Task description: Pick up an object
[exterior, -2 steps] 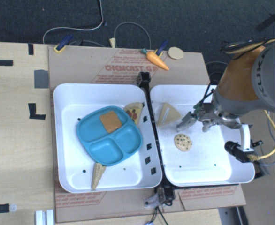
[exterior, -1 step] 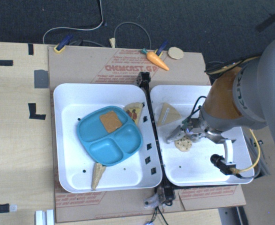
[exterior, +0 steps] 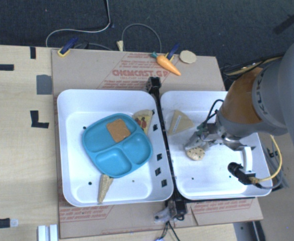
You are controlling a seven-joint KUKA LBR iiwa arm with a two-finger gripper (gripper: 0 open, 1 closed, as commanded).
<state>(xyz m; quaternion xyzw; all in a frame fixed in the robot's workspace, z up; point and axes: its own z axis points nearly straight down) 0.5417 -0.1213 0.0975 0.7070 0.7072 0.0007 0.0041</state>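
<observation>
The fingers (exterior: 196, 143) are low in the right bin (exterior: 214, 187), directly over a small speckled cookie (exterior: 195, 153) that lies on the bin floor; the tips sit at or against the cookie's upper edge, but whether they are apart or together cannot be told from this angle, and nothing is seen clamped between them. Just up and left of the fingers, a tan wedge-shaped piece (exterior: 179, 121) lies apart from the cookie. The grey arm with its orange band (exterior: 242, 102) enters from the right. In the left bin (exterior: 69, 149) a blue divided plate (exterior: 118, 144) carries a brown square piece (exterior: 119, 130); a pizza-slice toy (exterior: 144, 119) lies at the plate's upper right, and a cone-shaped item (exterior: 104, 187) below it. Beyond the bins, on the cardboard sheet (exterior: 132, 72) covering the table, lie a toy carrot (exterior: 168, 64) and a round beige disc (exterior: 188, 57).
</observation>
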